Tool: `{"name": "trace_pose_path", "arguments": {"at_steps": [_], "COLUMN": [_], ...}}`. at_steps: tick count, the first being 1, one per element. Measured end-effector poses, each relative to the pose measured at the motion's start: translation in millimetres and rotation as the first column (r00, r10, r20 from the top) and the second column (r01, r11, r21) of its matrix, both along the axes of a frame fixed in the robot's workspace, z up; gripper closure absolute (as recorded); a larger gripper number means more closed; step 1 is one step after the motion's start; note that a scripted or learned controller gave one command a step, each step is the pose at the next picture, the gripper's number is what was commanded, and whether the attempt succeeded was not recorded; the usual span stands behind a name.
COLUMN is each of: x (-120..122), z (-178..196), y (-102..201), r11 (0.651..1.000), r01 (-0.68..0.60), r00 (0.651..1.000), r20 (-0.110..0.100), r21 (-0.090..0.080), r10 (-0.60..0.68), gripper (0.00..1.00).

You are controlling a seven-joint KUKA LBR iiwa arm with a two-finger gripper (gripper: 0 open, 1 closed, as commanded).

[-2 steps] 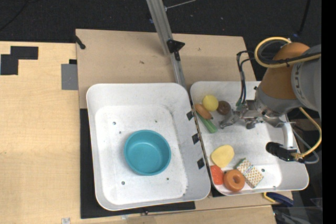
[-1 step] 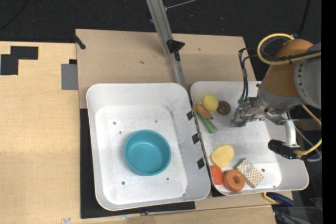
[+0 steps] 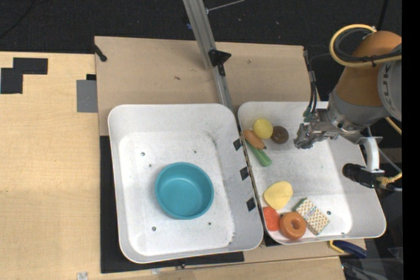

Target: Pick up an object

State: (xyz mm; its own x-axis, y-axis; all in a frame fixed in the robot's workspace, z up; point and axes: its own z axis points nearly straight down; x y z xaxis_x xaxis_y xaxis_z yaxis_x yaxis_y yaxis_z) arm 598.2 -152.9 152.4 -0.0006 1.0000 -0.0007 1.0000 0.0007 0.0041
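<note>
My gripper [image 3: 304,140] hangs over the right bin [image 3: 357,206], in its upper middle part. Just to its left lie a brown ball [image 3: 280,135] and a yellow lemon [image 3: 263,128], with an orange carrot with a green stem [image 3: 256,145] beside the bin's left wall. Nearer the front are a pale yellow fruit [image 3: 278,194], an orange ring [image 3: 293,225], a small red piece [image 3: 271,218] and a checkered block [image 3: 312,216]. Nothing is visible in the gripper's grasp.
The left bin [image 3: 131,134] holds a teal bowl [image 3: 184,189]. A metal rail [image 3: 200,16] slants down from the top to the gap between the bins. The arm's grey body and orange band [image 3: 367,75] stand over the right bin's far right corner.
</note>
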Motion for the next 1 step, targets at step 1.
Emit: {"name": "trace_pose_path", "arguments": {"at_steps": [1], "x": [1.8], "z": [42.0], "y": [0.2], "r11": [1.0], "r01": [0.001], "r00": [1.0], "r20": [-0.001], "r21": [0.0], "r10": [-0.001], "gripper": [1.0]}}
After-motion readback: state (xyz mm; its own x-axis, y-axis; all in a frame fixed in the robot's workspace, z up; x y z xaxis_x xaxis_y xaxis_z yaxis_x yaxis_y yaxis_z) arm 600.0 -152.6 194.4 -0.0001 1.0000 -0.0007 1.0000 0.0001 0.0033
